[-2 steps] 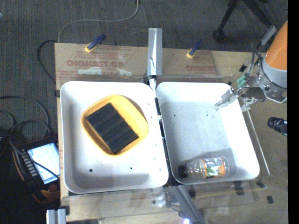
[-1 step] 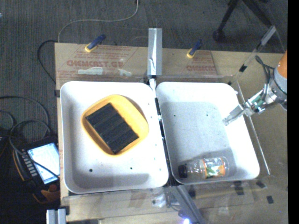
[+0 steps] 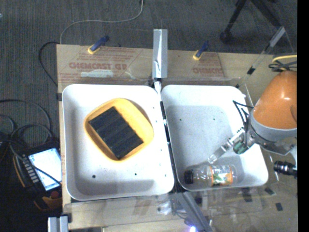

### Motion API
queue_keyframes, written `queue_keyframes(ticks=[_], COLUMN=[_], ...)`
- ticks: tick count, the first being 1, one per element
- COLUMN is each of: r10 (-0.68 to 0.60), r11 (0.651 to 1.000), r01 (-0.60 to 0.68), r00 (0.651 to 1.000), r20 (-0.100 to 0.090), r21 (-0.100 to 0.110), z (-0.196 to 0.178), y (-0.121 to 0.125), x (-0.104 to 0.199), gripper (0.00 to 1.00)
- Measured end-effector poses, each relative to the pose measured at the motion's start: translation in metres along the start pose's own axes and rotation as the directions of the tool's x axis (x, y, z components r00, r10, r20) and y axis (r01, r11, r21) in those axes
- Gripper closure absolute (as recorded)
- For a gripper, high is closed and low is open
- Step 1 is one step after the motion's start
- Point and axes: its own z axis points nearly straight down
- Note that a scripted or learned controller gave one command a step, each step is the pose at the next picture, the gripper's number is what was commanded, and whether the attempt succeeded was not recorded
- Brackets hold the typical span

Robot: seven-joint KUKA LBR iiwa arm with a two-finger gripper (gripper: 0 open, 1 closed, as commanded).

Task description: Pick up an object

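Bottle (image 3: 211, 175) lying on its side along near wall of right bin (image 3: 203, 110), dark cap toward the bins' divider, orange-green label showing. Just above it, claw (image 3: 226, 150) slanting down into same bin, hanging close over bottle; spread of claw cannot be told, nothing seen gripped. Farther left, yellow tray (image 3: 145, 124) with black ridged pad (image 3: 116, 132) in left bin (image 3: 77, 144).

Brown bench (image 3: 72, 66), two white bins (image 3: 77, 178) (image 3: 193, 100), perhaps two clamps (image 3: 98, 44)

Arm (image 3: 275, 112) at right, gripper (image 3: 227, 149) angled down-left
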Motion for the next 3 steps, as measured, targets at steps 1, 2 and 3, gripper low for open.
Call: queue_keyframes(ticks=[1, 2, 3], r10=[0.310, 0.388, 0.586], r11=[0.951, 0.921, 0.810], r01=[-0.310, -0.388, -0.586], r00=[0.951, 0.921, 0.810], r20=[0.001, 0.012, 0.005], r21=[0.000, -0.019, -0.001], z=[0.054, 0.063, -0.104], y=[0.024, -0.021, 0.045], x=[-0.082, -0.044, -0.049], gripper=[0.00, 0.00, 0.00])
